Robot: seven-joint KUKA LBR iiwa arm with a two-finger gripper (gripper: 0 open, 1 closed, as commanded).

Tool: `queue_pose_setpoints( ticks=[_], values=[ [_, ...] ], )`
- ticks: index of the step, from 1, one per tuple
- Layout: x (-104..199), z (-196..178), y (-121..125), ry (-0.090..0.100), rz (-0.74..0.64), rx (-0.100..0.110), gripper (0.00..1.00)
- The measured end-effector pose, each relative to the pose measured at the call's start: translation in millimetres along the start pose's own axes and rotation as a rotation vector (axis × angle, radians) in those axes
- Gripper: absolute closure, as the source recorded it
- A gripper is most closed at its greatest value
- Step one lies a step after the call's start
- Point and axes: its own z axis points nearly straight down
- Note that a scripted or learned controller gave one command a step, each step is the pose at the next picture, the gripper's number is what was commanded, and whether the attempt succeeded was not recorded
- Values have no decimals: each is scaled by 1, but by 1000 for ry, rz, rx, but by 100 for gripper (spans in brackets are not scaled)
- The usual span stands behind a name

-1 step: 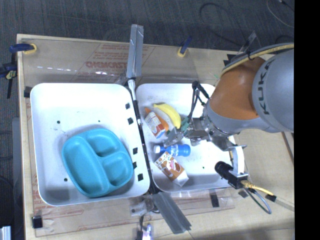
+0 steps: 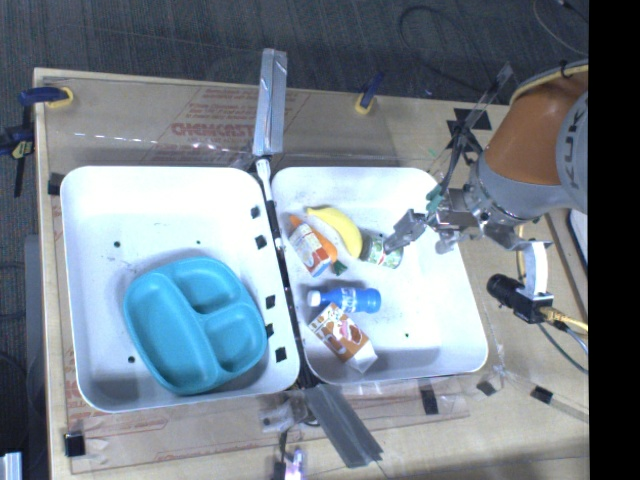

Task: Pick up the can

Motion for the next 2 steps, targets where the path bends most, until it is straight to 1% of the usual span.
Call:
queue_pose_setpoints(
  ticks=[1,2],
  values=[
    [9,83,38,0,50,3,0],
    [33,124,43,2,401,5,0]
  ],
)
